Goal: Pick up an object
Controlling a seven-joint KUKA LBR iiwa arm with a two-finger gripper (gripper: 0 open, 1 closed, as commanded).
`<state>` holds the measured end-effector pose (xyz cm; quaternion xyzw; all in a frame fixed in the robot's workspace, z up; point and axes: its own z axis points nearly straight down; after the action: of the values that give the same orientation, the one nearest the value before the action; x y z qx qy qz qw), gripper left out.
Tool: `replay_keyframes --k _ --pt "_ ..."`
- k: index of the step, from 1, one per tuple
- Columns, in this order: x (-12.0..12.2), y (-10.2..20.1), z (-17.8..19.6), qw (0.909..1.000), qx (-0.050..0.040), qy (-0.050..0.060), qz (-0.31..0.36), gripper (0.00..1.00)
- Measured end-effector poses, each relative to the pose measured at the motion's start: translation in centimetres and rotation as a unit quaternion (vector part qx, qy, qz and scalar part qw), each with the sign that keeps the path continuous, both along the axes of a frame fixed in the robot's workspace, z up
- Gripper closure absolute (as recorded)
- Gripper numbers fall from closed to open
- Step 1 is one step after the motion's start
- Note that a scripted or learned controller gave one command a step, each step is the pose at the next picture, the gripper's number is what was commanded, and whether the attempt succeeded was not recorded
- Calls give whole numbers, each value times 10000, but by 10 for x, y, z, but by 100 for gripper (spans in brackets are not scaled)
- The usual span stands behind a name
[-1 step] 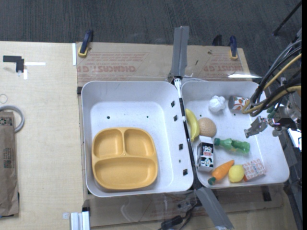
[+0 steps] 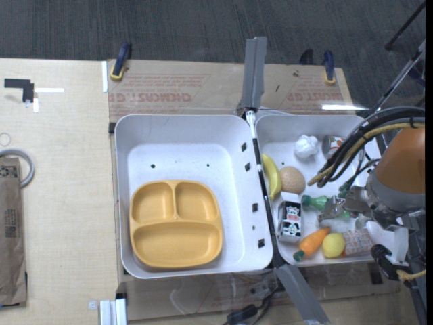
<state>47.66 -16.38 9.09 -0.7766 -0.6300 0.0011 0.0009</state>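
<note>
Two shallow white bins stand side by side on the bench. The left bin [image 2: 128, 154] holds one thing: a yellow plate with three compartments [image 2: 176, 223], which lies in the near half of the bin, and nothing lies in its compartments.

The right bin [image 2: 270, 124] holds several small objects. A banana [image 2: 271, 175] lies along its left wall, and a round beige ball [image 2: 292, 179] touches the banana on the right. Far from these, near the middle of the bin, there is a crumpled white object [image 2: 306, 145]. Near the banana, a small black and white box [image 2: 290, 221] stands beside the left wall. To the right of the box a carrot [image 2: 311, 242] lies at a slant, and a lemon [image 2: 333, 245] is just beside the carrot's upper end. A green object [image 2: 315, 200] lies between the ball and the arm.

The arm [image 2: 404, 164] reaches over the right side of this bin, with black cables above it. The gripper [image 2: 333, 209] is low in the bin, close to the green object and above the lemon. Whether it is released or clenched, I cannot tell, because the wrist and the objects hide it.
</note>
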Motion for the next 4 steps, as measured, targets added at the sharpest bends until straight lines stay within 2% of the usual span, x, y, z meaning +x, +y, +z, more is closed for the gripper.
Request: replay_keyframes --k 1,2,3,4 --pt "14 26 0 9903 -5 5 -1390 0" --pt "3 55 0 9876 -7 -8 -1572 0" --pt "2 54 8 9872 -9 11 -1592 100" --pt "68 86 142 9864 -20 4 -1646 100"
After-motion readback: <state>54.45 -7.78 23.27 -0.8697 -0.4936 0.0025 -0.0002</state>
